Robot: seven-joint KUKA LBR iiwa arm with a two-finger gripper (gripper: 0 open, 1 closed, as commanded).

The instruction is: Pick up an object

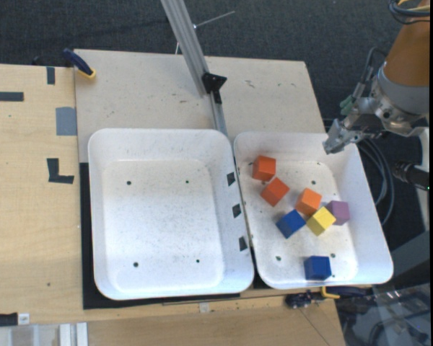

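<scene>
The right white bin (366, 215) holds several small blocks. Three are orange (264, 168) (275, 191) (309, 200), two are blue (290, 223) (317, 267), one is yellow (320, 220) and one is purple (338, 210). The yellow, purple, one orange and one blue block crowd together near the bin's right side. My gripper (333, 141) hangs over the bin's far right corner, above and to the right of the blocks. It is apart from all of them, with nothing seen in it. The orange-banded wrist (408, 56) rises behind it.
The left white bin (94, 150) stands beside the right one. A slanted metal pole (184, 31) with a black clamp (214, 83) runs down to the gap between the bins. A blue and yellow clamp (79, 62) lies at the far left. Black cables (382, 186) hang right of the bin.
</scene>
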